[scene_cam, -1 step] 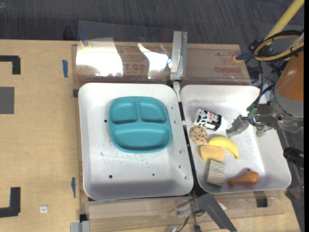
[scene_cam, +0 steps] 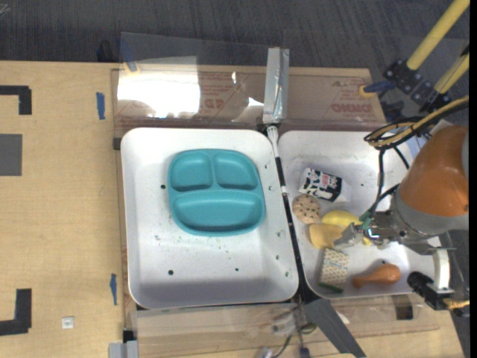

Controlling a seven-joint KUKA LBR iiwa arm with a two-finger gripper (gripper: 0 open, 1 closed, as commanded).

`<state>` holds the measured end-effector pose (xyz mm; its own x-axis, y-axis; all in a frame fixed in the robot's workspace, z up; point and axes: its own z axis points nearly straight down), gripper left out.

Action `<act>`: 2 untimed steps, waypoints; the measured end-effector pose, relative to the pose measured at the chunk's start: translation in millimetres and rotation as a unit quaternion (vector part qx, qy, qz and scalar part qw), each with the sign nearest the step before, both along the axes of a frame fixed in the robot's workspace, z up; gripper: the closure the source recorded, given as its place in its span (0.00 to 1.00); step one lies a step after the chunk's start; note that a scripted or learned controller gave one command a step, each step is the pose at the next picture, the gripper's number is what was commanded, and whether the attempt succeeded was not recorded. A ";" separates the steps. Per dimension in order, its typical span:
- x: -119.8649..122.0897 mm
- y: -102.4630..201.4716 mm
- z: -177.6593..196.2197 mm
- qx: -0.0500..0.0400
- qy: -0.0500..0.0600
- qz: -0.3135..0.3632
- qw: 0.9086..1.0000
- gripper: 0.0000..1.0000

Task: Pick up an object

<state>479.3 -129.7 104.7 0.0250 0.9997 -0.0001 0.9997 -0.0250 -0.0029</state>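
We see a yellow lemon-like toy (scene_cam: 337,220) in the right bin (scene_cam: 358,146), beside a cookie (scene_cam: 305,209), with the jaws (scene_cam: 350,235) low against its right side; whether they grip it we cannot tell. A teal divided plate (scene_cam: 216,191) sits in the left bin (scene_cam: 149,259).

Right bin (scene_cam: 358,146) crowded near its divider, teal tray (scene_cam: 216,191) filling left bin (scene_cam: 141,222)
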 end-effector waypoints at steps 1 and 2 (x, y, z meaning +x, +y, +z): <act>57.3 -9.6 -17.2 0.000 -0.004 0.148 0.989 0.00; 59.5 -9.9 -7.8 -0.001 -0.007 0.148 0.989 1.00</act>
<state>538.8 -139.6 96.9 -0.2680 0.9634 -0.0032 0.9633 0.2680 0.0105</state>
